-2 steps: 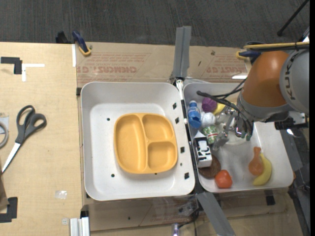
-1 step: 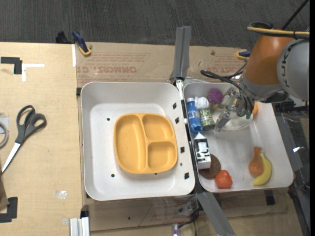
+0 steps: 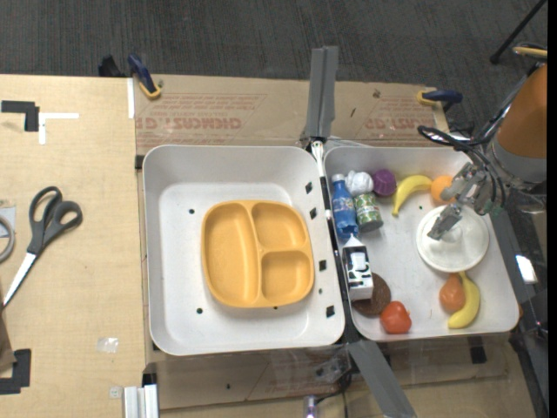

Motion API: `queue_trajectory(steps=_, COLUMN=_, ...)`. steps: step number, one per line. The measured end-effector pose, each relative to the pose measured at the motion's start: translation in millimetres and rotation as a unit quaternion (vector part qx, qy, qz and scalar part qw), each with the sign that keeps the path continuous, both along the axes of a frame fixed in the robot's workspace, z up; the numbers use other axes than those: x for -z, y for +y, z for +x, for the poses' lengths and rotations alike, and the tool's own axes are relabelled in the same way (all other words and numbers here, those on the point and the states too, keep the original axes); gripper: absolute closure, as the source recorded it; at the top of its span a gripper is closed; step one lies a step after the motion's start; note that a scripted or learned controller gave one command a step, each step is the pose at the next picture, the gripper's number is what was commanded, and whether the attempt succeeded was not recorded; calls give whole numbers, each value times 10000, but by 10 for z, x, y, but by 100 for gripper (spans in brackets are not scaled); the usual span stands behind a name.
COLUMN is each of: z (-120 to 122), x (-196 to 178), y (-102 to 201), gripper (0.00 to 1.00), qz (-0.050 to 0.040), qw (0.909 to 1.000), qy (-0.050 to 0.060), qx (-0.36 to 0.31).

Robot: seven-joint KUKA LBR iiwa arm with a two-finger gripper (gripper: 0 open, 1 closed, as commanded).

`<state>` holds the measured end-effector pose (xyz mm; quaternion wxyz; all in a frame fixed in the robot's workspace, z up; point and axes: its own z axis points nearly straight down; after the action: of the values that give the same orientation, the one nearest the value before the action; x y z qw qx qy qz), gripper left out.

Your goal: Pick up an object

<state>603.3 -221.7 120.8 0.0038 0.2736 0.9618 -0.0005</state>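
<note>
The right bin [image 3: 409,259] holds several small objects. My gripper [image 3: 446,222] hangs over the near-left part of a round white plate [image 3: 463,249] at the bin's right side, and nothing shows in its grasp. Behind it lie a yellow banana [image 3: 409,190] and an orange [image 3: 441,185]. A purple ball [image 3: 384,182], a white object [image 3: 358,181], a green can [image 3: 367,212] and a blue bottle [image 3: 342,207] sit at the bin's far left. Towards the front are a black-and-white box [image 3: 355,266], a brown object [image 3: 376,296], a red tomato [image 3: 396,318], an orange fruit [image 3: 451,293] and a second banana [image 3: 467,307].
The left bin [image 3: 165,259] holds a yellow divided plate [image 3: 258,253]. Scissors [image 3: 43,225] lie on the wooden bench at the left. A grey bar [image 3: 322,94] stands behind the gap between the bins. Blue clamps [image 3: 144,75] sit on the cardboard at the back.
</note>
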Motion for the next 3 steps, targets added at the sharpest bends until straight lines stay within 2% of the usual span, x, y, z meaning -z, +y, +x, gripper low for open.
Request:
queue_trajectory(steps=1, z=365, x=276, y=395, gripper=0, qz=7, qw=9992, qy=80, qx=387)
queue_trajectory(steps=2, z=408, x=298, y=725, gripper=0, qz=-19, qw=9658, qy=77, qx=2590)
queue_trajectory(steps=3, z=484, x=311, y=1086, gripper=0, qz=-63, qw=9450, qy=122, qx=3267)
